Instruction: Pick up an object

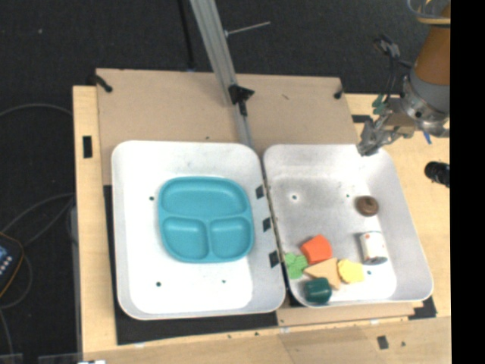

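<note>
— Objects cluster low in the right bin (394, 173): orange block (317, 247), smooth white cylinder (371, 246), round brown disc (367, 205).
— And the gripper (369, 144)?
— Hovering over that bin's far corner, angled down; its state I cannot tell.

The arm (433, 59) is cut off at the right edge; the gripper (369, 144) (dark, blurred) hides its fingers' stance.

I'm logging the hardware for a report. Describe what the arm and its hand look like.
The arm shows an orange-brown band above a grey metallic wrist section, with a thin dark cable looping beside it. The hand is small, grey and metallic, tapering to slim fingers. No markings can be read at this size.
</note>
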`<state>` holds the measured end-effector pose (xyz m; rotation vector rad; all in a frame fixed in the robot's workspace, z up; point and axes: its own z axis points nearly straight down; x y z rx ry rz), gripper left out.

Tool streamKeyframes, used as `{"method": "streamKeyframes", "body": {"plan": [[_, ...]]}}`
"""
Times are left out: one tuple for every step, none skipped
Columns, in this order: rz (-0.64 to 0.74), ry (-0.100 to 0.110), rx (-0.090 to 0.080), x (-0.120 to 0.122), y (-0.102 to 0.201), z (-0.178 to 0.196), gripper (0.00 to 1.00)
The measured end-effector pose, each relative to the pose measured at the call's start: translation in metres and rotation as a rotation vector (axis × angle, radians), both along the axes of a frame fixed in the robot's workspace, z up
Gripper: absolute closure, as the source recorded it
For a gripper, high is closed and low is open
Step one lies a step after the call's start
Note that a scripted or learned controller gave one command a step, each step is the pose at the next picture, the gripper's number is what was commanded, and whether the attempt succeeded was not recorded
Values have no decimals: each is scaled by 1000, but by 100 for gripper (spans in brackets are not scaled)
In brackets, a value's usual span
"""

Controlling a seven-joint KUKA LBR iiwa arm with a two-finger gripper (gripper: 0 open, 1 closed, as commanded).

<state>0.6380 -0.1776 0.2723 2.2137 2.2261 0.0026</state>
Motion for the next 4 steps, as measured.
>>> {"method": "streamKeyframes", "body": {"plan": [[-1,3,0,-27,47,-4,100],[1,2,2,-48,99,0,100],[2,1,2,-66,153,4,100],[2,3,1,-70,204,-9,100]]}}
